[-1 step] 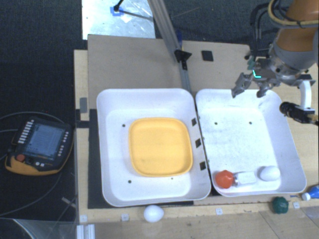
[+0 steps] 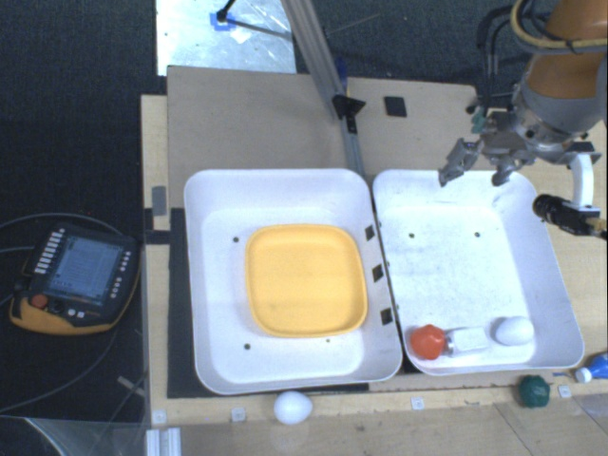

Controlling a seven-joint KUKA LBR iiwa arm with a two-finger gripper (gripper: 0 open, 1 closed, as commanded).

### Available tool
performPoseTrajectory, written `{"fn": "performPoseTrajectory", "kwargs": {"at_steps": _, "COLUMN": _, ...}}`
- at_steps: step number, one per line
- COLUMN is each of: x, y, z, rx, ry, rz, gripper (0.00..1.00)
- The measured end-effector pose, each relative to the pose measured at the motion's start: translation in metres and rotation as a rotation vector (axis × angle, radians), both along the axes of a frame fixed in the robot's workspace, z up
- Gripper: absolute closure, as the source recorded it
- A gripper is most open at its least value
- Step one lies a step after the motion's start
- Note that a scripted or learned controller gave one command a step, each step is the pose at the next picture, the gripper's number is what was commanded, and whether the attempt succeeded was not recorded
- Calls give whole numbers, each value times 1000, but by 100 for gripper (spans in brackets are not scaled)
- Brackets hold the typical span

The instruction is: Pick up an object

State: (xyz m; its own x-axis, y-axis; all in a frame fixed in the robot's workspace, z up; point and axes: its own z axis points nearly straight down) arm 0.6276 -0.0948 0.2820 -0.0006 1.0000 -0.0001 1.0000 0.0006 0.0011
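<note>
— Where do we see the pincer?
— Spread, gripping nothing, over the right bin's far edge.
— The objects?
— Orange ball and white egg lie well below it.

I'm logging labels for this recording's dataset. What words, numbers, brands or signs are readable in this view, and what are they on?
None can be read.
Grey-screened handheld control pendant with orange base: screen and button rows too small and blurred to read.
Small dark square tag on the brown bench board: no legible marking.
Yellow square plastic plate: no visible print.
</note>
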Motion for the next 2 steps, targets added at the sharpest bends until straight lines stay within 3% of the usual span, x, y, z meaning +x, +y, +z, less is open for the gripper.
{"fn": "performPoseTrajectory", "kwargs": {"at_steps": 2, "x": -3, "y": -8, "z": -95, "rx": 0, "ry": 4, "rz": -1, "gripper": 0}}
